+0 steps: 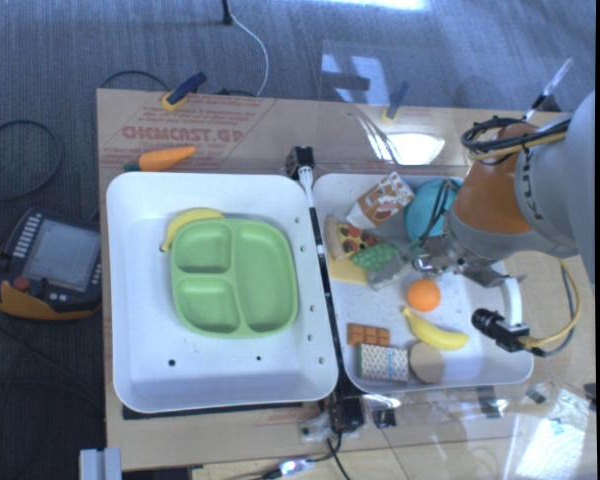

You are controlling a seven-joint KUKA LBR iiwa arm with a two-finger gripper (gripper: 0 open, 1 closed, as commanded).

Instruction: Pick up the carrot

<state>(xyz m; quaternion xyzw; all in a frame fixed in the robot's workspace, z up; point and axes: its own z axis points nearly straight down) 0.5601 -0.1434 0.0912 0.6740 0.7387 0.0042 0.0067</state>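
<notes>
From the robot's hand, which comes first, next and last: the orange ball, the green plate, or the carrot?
Measured from the hand:
1. Orange ball, just below it in the right bin.
2. Green plate, in the left bin.
3. Carrot, outside the bins on the bench, beyond the left bin's far corner.

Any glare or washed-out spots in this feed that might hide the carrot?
Camera view: bright window glare on the floor along the top edge and a white hotspot on the clear sheet above the right white bin; reflections at bottom right. The orange carrot, on the cardboard above the left white bin, is evenly lit and fairly sharp.
</notes>
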